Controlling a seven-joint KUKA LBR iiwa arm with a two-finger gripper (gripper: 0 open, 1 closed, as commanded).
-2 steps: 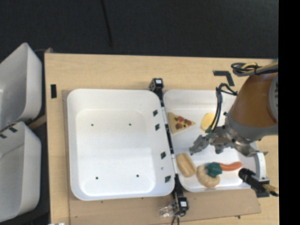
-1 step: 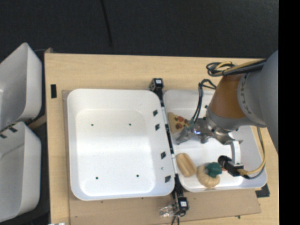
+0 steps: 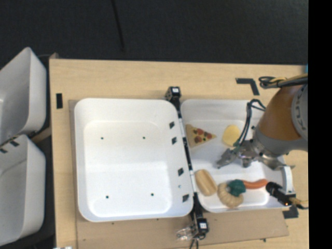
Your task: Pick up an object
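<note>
A: Where does the claw (image 3: 228, 158) sit?

B: Low over the middle of the right bin (image 3: 215, 108), reaching in from the right edge of the worktop (image 3: 129, 79). Grey fingers pointing left, spread a little, nothing between them.

A: And the things to pick?

B: All in the right bin. Pizza slice (image 3: 199, 135) near the bin's left wall, up and left of the claw, apart from it. Yellow piece (image 3: 231, 135) just above the claw, close beside it. Bread roll (image 3: 205, 182) down by the bin's near-left corner, below and left of the claw. Tan lump (image 3: 228, 195) against the near wall, with a green piece (image 3: 237, 187) on top of it and an orange carrot-like piece (image 3: 254, 183) running off to the right. Those three touching or nearly so, just below the claw.

A: Open room?

B: Bare floor in the middle of the right bin, between pizza slice and bread roll. Left bin (image 3: 129, 157) wide and white, sharing a clipped edge with the right one. Strip of bare worktop along the far edge.

A: Arm pose?

B: Orange band (image 3: 277, 119) above the wrist, over the bin's right side, wrist bent down and leftward. Cable looping beside it.
</note>
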